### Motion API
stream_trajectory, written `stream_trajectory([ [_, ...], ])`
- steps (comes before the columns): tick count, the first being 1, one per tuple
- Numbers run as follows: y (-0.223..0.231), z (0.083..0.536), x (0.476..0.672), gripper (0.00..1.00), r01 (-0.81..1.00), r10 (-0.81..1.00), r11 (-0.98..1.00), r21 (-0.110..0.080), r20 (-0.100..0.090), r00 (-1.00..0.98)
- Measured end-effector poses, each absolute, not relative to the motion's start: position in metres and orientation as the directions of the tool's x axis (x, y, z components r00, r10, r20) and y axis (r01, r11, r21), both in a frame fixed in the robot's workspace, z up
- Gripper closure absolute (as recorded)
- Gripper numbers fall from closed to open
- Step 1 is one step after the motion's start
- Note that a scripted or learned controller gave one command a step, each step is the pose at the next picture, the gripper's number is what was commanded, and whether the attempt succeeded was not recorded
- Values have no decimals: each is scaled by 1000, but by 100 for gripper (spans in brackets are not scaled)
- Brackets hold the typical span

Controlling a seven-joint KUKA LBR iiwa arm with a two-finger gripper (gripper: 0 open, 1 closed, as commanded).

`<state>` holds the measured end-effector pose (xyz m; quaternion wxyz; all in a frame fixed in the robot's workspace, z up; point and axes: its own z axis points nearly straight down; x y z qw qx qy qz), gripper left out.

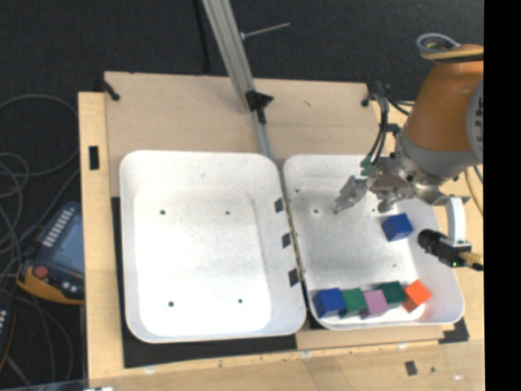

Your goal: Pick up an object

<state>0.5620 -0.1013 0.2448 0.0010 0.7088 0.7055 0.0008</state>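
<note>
Blocks: we see small matte cubes, blue, green, pink, orange, along the smooth white right bin's near edge.
End effector: we cannot tell its opening; it hangs over bare bin floor.

the surface bears two bins side by side, their inner walls touching. the left bin lies nearer the view's left; the right bin lies beside it. in the right bin, five blocks sit in a row along the near wall, each touching its neighbour. a lone block lies apart from them, behind the row and toward the bin's right wall. the hand hangs over the right bin's far half, left of the lone block. a slanted rail rises from the surface behind the bins. a pendant lies left of the surface.
</note>
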Motion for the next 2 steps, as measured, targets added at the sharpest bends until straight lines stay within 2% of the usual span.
stream_trajectory([
  [1,-178,116,538,0,1000,1000,-4,-7,-2,4],
  [2,-213,96,587,0,1000,1000,2,4,-3,-2],
])
